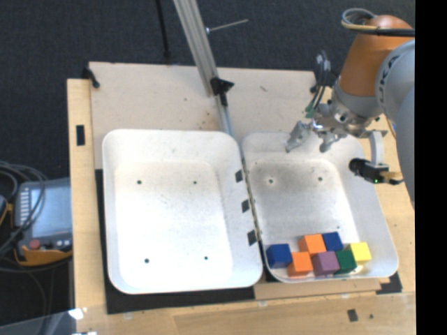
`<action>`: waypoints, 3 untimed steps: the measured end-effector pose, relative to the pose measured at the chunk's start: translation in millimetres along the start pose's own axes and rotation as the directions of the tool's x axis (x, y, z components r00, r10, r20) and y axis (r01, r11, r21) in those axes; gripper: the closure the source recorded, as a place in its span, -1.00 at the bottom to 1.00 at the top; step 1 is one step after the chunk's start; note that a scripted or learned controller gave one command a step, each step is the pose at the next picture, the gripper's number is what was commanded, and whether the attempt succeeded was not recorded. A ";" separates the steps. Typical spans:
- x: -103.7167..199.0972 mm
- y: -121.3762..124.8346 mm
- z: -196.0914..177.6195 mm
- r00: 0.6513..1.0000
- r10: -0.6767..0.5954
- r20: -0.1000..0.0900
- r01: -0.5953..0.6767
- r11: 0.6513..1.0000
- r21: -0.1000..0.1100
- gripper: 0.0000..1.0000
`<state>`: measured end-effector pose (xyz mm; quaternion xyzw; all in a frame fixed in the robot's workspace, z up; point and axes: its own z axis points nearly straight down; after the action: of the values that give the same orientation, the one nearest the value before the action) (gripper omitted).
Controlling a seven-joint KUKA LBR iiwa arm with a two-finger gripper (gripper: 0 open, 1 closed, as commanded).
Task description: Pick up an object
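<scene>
The pale wooden worktop sits on dark carpet. My metal hand, upper right, is spread wide, holding nothing.

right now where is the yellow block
In the camera view, the yellow block sits in the right bin, near its front right corner, just right of the green block.

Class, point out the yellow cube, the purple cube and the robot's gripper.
Yellow cube (360,251), camera view: top face.
Purple cube (325,262), camera view: top face.
Two-finger gripper (312,142), camera view: midway between fingertips.
</scene>
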<state>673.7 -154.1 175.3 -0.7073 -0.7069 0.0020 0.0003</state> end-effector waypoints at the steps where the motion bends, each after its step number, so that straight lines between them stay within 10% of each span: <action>1: -5.9 -0.3 61.4 1.000 0.003 0.000 -0.003 1.000 0.001 -1.00; 2: -6.9 2.2 45.1 1.000 0.003 0.002 -0.003 1.000 -0.010 1.00; 3: -2.9 2.6 -19.1 1.000 -0.003 -0.001 0.003 1.000 -0.012 1.00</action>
<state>676.3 -156.9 194.5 -0.7063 -0.7079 -0.0025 -0.0035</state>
